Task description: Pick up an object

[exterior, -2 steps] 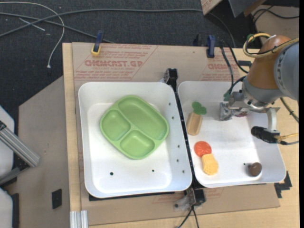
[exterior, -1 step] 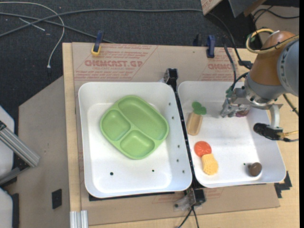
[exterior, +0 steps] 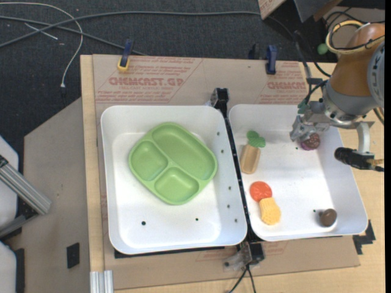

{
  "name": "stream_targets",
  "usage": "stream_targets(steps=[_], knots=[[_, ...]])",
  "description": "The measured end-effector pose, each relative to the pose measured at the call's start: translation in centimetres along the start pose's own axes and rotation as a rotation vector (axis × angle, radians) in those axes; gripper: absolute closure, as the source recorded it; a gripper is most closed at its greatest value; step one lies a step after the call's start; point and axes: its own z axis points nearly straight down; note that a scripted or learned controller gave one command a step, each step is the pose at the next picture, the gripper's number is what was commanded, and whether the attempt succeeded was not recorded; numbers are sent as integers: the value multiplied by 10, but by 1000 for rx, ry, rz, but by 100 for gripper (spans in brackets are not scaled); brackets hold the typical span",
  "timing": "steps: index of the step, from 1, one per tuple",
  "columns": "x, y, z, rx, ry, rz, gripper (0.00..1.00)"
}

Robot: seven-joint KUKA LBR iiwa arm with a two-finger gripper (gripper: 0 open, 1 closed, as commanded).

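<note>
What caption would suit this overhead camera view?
Arm's gripper over a dark red object in the right bin; green divided plate lies in the left bin.

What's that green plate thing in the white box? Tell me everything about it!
The green plate is a light green tray with rounded corners, and it looks like smooth plastic. Raised ridges split it into three compartments: one long one along the upper right and two smaller ones below. All three look bare. It lies flat, right side up and turned at a slant, on the floor of the left white bin, nearer the far wall. Nothing else touches it.
</note>
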Motion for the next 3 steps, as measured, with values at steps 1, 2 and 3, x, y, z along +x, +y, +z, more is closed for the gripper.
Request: stream_targets(steps=[1, 2, 3], knots=[[7, 2, -63, -3, -1, -1, 100], [10, 4, -108, -2, 0, -1, 100], [58, 6, -113, 4, 3, -5, 100]])
